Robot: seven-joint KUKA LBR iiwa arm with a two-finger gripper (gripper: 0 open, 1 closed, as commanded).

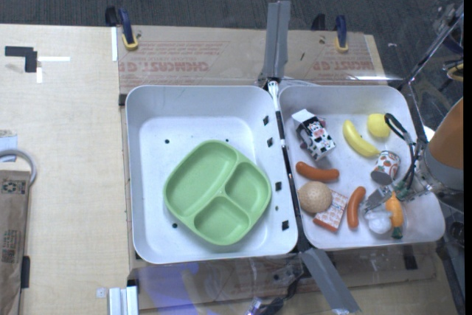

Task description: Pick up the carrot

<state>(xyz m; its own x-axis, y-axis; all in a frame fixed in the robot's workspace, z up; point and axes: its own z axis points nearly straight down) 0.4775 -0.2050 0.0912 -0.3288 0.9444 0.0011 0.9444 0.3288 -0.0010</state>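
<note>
I've got the hand (393,195) down in the near right corner of the right bin (346,96), right over the carrot (397,213), which lies against the bin's right wall with its green tip toward the near edge. I cannot tell from this angle whether the hand is spread or pressed together, or whether it is pinching the carrot at all, so I'm not counting this as a grasp.

My worries from here: the carrot sits tight among a sausage (355,206), a small clear cup (377,223) and a printed cup (385,165), so I could catch one of those instead or nudge the carrot away. The wall beside it leaves little room, and a tapered, smooth carrot could slip out on the lift. The green plate (217,192) in the left bin (147,158) is well apart and no concern
</note>
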